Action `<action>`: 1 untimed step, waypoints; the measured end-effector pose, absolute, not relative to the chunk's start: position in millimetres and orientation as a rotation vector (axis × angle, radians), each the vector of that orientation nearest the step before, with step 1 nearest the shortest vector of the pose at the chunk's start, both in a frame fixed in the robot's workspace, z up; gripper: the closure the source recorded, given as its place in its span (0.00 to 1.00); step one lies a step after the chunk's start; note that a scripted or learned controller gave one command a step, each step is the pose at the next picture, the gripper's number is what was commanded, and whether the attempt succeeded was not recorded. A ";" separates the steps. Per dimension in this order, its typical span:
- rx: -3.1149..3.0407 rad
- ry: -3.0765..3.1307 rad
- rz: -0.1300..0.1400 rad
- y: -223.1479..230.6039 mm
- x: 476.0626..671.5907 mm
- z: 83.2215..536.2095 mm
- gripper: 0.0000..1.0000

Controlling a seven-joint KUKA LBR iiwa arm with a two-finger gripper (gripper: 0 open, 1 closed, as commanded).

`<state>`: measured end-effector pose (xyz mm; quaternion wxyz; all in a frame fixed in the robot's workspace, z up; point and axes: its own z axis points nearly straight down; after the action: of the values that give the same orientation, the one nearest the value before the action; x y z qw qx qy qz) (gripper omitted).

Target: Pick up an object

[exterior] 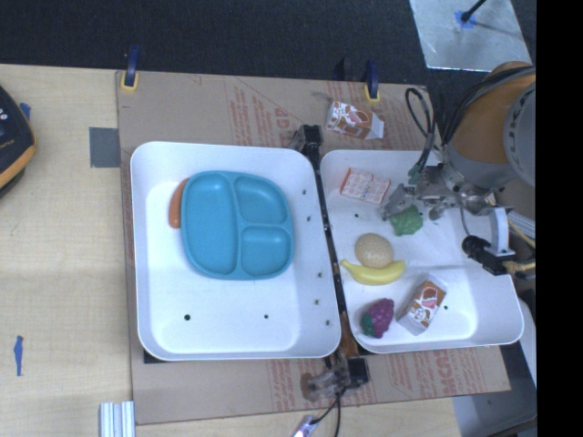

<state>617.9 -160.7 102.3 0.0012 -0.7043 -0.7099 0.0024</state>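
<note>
- Pale wood bench (64,271) under a brown cardboard sheet (228,107).
- Dark carpeted floor (228,12) beyond the far edge.
- Pale floor patch (455,25) with blue tape at upper right.

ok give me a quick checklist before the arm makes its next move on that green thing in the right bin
1. Gripper over the right bin: ok, at its upper part.
2. Gripper lined up with the green toy: ok, just above it, about touching.
3. Green toy held between the fingers: cannot tell, the wrist hides that spot.
4. Neighbours apart from the green toy: ok, the red-and-white packet, egg and banana lie apart from it.
5. Cables near the wrist free of the bin rim: cannot tell.
6. Left bin out of the way: ok, its blue divided plate lies far from the arm.
</note>
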 end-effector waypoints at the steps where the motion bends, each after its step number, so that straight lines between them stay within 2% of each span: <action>1: -2.215 -2.227 0.003 -136.6 637.8 92.0 0.00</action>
<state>637.8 -136.6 92.0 0.0000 -0.7052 -0.7090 0.0011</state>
